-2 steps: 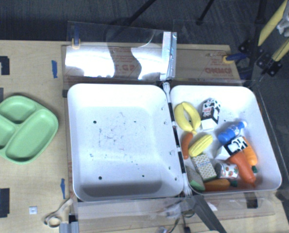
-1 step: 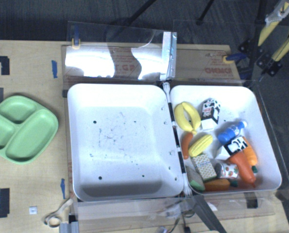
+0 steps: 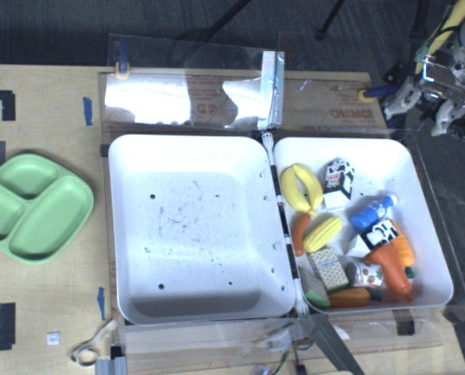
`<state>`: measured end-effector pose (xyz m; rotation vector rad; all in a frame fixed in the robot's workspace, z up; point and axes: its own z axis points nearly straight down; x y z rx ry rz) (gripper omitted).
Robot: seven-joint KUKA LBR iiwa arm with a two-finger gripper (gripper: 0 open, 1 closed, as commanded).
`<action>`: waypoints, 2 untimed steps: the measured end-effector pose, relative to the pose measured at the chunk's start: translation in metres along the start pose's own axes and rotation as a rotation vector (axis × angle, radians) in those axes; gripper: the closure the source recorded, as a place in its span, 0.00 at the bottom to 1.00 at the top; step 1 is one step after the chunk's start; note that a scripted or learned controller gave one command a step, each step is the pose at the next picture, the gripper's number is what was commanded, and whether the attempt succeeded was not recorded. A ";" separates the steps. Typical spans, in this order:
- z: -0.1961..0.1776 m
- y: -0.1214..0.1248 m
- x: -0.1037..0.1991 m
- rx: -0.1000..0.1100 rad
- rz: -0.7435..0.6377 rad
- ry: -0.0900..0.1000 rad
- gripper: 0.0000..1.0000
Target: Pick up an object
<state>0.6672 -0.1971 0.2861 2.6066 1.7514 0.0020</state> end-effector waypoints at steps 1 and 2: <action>0.070 -0.046 -0.014 0.002 0.087 0.000 0.00; 0.111 -0.116 -0.030 0.004 0.242 0.000 0.00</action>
